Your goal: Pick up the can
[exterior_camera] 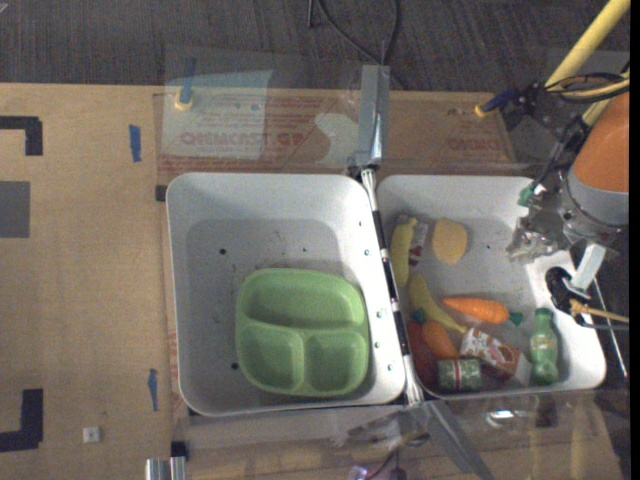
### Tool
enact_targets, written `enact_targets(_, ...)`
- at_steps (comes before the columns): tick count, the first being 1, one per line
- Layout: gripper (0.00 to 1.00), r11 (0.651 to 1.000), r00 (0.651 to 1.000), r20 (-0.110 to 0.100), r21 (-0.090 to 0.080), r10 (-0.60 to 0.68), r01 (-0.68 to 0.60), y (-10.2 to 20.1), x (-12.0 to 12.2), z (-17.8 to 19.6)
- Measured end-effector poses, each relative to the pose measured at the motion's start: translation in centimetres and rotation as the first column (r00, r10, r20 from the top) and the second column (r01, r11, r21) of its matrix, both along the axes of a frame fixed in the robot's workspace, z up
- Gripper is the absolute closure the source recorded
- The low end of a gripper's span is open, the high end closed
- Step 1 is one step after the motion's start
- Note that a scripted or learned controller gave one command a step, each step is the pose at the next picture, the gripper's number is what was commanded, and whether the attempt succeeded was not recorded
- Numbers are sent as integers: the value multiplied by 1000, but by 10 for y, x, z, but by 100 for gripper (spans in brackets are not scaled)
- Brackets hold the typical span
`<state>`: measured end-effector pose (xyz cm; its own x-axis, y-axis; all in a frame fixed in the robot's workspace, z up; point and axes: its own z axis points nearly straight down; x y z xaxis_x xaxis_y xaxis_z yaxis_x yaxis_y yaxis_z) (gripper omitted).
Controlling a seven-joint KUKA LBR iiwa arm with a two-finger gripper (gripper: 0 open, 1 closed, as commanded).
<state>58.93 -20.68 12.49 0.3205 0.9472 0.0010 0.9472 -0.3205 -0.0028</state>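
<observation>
The can (459,373) lay on its side near the front wall of the right bin (498,190), with a green and red label, tucked among the other things. Just beside it to the right sat a small red and white packet (489,349), and further right a green bottle (543,347) stood close to the bin's front right corner. Behind the can lay a carrot (477,310), a smaller orange piece (438,338) and two bananas (402,251) along the bin's left wall. A pale yellow round thing (450,240) rested toward the back.

The gripper (540,236) hung over the right edge of that bin, well apart from the can, below the arm's orange band (606,153). Whether its fingers were open or closed could not be told, and nothing could be made out between them.

The left bin (200,218) held a green divided plate (301,331). Both bins sat on the tan counter (80,298).
</observation>
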Motion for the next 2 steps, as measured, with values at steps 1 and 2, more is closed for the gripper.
enact_targets(1,100,998,998,1,-1,-63,63,0,-103,-4)
enact_targets(2,100,1000,1000,3,-3,10,-10,-7,-78,-27)
